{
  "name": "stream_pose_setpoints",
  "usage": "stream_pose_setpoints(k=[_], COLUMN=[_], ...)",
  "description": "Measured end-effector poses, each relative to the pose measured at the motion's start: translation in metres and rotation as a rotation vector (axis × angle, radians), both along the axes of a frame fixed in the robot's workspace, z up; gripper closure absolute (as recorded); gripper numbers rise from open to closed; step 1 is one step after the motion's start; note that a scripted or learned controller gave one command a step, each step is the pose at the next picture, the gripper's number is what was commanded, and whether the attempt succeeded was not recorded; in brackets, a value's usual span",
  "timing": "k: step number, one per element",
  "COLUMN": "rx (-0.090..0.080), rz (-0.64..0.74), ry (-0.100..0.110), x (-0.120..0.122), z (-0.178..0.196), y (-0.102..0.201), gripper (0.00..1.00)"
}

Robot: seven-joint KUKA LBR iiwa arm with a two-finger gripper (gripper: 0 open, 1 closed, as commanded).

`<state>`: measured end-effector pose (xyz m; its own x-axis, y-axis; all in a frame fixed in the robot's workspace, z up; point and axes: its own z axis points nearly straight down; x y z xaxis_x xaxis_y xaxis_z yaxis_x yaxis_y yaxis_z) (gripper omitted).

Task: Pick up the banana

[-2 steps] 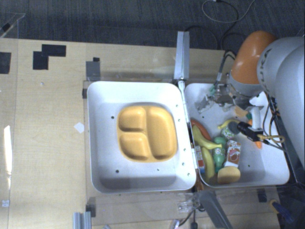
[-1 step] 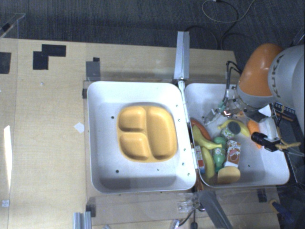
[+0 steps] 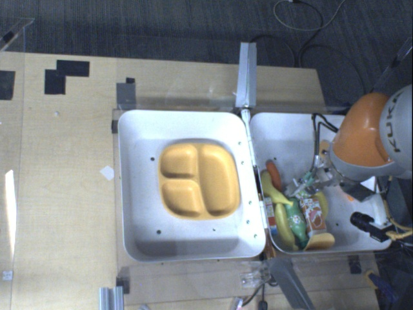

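Approach step: grey KUKA arm w/ orange band (image 3: 364, 137) hangs over the right shallow white bin (image 3: 290, 134), its gripper (image 3: 314, 178) near the curved yellow banana (image 3: 276, 194) in the clutter by the bin's left wall; finger state can't tell, prob. not holding; next: descend & pinch.

My arm (image 3: 381, 141) comes in from the right side of the camera view, and I see it mostly from above. The orange band (image 3: 360, 137) bulges out below the grey upper link, whose lettering sits at the frame's right margin. Beneath the band the grey wrist (image 3: 358, 168) tilts down and to the left. The gripper (image 3: 315, 179) hangs at its tip, low and pointing left. From this angle I cannot read how its jaws stand.
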<state>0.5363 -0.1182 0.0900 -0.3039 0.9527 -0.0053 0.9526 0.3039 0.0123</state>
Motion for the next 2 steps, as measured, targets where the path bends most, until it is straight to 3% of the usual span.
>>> stream_pose_setpoints(k=[1,2], rx=[0.004,0.002], rz=[-0.235,-0.269], ry=[0.007,-0.003], x=[0.031,-0.019], z=[0.096,0.009], y=[0.054,0.029], gripper=[0.0,0.0])
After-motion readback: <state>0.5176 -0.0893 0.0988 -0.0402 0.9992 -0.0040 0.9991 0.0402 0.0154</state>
